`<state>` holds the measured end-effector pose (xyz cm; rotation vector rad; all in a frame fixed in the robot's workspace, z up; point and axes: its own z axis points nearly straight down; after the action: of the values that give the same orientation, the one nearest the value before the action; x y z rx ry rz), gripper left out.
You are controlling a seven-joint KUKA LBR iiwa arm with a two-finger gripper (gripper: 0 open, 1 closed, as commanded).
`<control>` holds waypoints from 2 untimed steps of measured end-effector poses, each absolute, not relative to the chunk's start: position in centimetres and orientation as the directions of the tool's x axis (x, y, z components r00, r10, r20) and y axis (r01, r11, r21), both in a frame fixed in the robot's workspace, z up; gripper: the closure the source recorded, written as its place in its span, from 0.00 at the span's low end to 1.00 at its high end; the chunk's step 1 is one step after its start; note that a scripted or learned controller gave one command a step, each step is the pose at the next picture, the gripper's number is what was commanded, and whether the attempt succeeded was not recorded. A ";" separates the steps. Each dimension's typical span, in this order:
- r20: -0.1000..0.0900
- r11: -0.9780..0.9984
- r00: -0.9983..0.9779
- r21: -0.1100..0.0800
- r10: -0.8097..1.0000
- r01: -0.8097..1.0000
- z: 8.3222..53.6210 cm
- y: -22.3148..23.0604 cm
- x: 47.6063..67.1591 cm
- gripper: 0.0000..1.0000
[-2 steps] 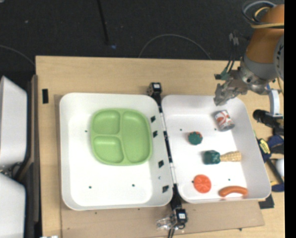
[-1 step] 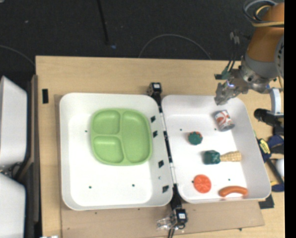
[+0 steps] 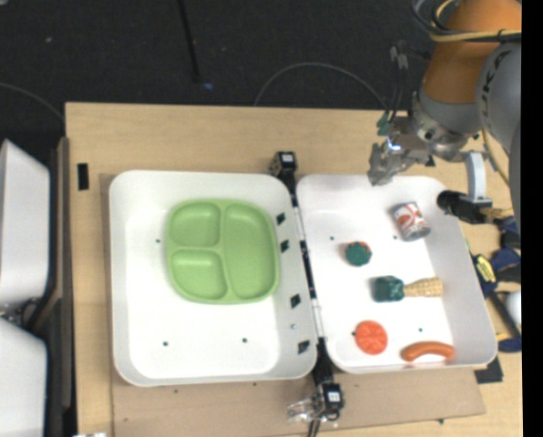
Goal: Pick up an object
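The right bin (image 3: 335, 335) holds a small red and silver can (image 3: 409, 220) lying near its back right, a dark green round toy (image 3: 358, 254) at the middle, a green and tan ice-cream cone toy (image 3: 404, 289) lying on its side, a red-orange tomato toy (image 3: 371, 336) and an orange sausage (image 3: 427, 351) at the front. My gripper (image 3: 386, 163) hangs over the back edge of the right bin, up and left of the can, with nothing seen in it.
The left bin (image 3: 135, 335) holds a light green divided plate (image 3: 222, 249). Black clips (image 3: 283, 163) sit along the seam between the bins. Blue and yellow clutter (image 3: 499, 267) lies off the right bin's right side. Cables run across the dark floor behind the bench.
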<state>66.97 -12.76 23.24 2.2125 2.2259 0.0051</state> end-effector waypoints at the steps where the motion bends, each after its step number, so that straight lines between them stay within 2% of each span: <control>1: 0.000 0.006 -0.006 0.004 1.000 1.000 24.5 -7.5 67.1 1.00; 2: 0.000 0.006 -0.006 0.001 1.000 1.000 23.5 -2.0 67.3 1.00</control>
<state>67.29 -2.02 23.55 2.2141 2.2283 0.0007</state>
